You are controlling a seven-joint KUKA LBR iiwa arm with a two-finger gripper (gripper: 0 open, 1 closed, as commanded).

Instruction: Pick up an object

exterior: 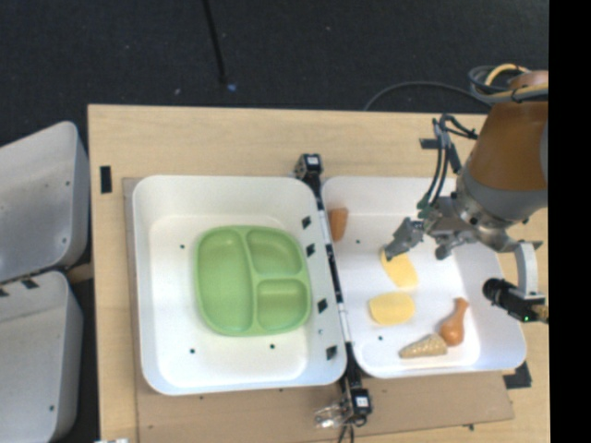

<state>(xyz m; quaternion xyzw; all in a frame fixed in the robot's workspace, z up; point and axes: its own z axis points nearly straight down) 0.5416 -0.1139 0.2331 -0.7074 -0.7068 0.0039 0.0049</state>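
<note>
The right bin holds several toy foods: an orange piece by its left wall, a yellow wedge, a second yellow piece, a waffle cone and an orange drumstick. My gripper hangs over the bin's middle right, just above and to the right of the yellow wedge. Its two dark fingers are spread apart, open, with nothing between them. The grey and orange arm covers the bin's far right corner.
In the left bin lies a green divided plate. A ridge with black clips separates the two bins. Cables loop off the arm at upper right. White chairs stand beyond the bench's left edge.
</note>
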